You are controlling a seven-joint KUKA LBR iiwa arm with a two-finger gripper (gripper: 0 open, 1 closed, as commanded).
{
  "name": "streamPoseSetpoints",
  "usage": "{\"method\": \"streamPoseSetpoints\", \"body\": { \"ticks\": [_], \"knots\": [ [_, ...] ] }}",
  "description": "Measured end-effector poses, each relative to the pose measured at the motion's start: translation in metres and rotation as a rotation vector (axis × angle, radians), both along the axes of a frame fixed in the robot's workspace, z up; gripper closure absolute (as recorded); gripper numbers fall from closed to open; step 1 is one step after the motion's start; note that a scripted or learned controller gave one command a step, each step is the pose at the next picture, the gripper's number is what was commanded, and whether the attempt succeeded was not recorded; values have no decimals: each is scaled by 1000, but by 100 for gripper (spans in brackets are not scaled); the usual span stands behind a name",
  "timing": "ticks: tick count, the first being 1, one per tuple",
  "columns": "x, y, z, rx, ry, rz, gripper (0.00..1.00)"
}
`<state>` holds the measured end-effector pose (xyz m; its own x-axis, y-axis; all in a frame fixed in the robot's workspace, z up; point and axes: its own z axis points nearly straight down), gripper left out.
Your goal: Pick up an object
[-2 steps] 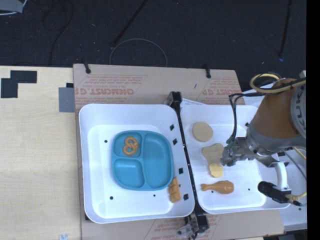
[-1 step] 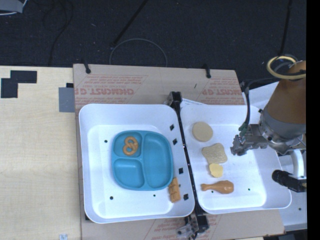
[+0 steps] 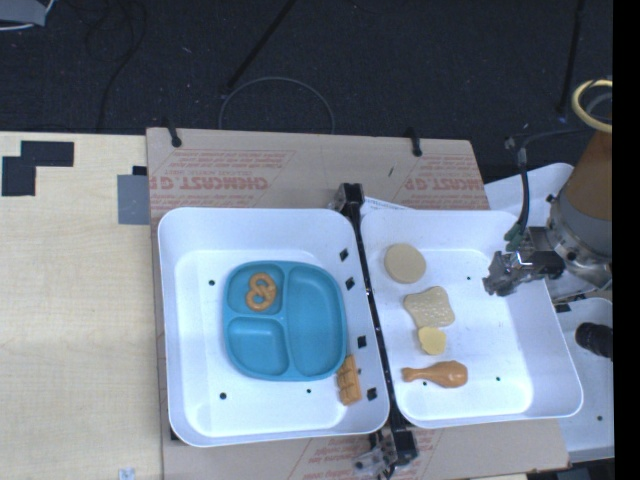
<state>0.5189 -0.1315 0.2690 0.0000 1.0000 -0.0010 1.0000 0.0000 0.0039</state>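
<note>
In blue tray (image 3: 300, 333), one pretzel (image 3: 261, 291)

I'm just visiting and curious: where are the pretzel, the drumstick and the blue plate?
pretzel (image 3: 261, 291): camera view, on its middle, in the plate's upper left compartment.
drumstick (image 3: 441, 373): camera view, on its thick meaty end.
blue plate (image 3: 315, 320): camera view, on the bare right compartment.

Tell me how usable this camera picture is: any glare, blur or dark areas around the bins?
Camera view: lighting is even, both white bins bright without blown-out glare; the blue tray, pretzel and drumstick read sharp enough; the gripper at the right bin's edge is soft and small, finger state unreadable; the floor behind is dark.
</note>
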Motion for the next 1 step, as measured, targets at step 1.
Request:
{"method": "streamPoseSetpoints", "body": {
  "ticks": [1],
  "knots": [
    [0,-1,28,1,3,1,100]
  ]
}}
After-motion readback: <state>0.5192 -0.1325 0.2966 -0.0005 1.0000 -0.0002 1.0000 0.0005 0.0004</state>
